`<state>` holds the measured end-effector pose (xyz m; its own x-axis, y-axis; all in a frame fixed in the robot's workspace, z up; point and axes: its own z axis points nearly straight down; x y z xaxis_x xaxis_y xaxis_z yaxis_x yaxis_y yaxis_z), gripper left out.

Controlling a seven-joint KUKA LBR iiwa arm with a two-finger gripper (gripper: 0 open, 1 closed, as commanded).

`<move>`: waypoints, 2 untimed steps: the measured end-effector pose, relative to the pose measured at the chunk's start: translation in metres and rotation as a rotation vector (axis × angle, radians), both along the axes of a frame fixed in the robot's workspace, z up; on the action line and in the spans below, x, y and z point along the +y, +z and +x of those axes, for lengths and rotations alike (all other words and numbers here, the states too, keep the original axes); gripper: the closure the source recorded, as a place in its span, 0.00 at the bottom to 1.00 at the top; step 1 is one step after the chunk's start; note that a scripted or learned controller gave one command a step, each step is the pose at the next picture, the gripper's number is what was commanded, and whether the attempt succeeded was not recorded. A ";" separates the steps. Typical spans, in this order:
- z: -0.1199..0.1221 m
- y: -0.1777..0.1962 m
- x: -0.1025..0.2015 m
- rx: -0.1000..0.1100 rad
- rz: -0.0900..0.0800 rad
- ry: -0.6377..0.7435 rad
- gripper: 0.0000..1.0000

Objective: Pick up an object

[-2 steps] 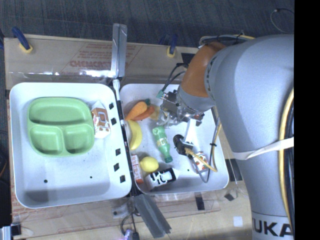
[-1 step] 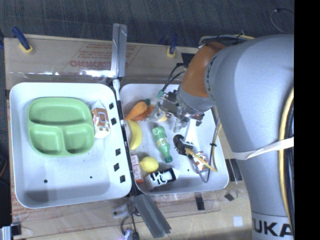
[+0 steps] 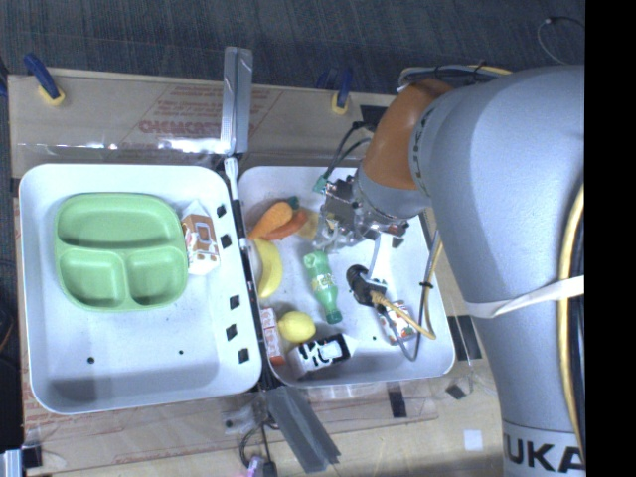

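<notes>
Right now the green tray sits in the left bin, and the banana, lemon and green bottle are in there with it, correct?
Not quite. The camera view shows the green tray in the left bin, but the banana, lemon and green bottle lie in the right bin, where the gripper is.

A dark grey carpeted floor (image 3: pixel 298 18) runs along the far side, with a thin cable (image 3: pixel 561 33) curling at its right. The surface (image 3: pixel 119 107) is pale wood under a clear sheet printed in red, held by blue clamps (image 3: pixel 45 79) at its far edge. Light is even and soft.
</notes>
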<state>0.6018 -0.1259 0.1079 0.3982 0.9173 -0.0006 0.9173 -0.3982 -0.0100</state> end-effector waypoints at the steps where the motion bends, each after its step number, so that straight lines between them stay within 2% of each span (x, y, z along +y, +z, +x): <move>1: 0.000 0.000 0.000 0.000 0.000 0.000 0.00; 2: -0.037 -0.019 -0.003 0.000 -0.002 -0.182 0.00</move>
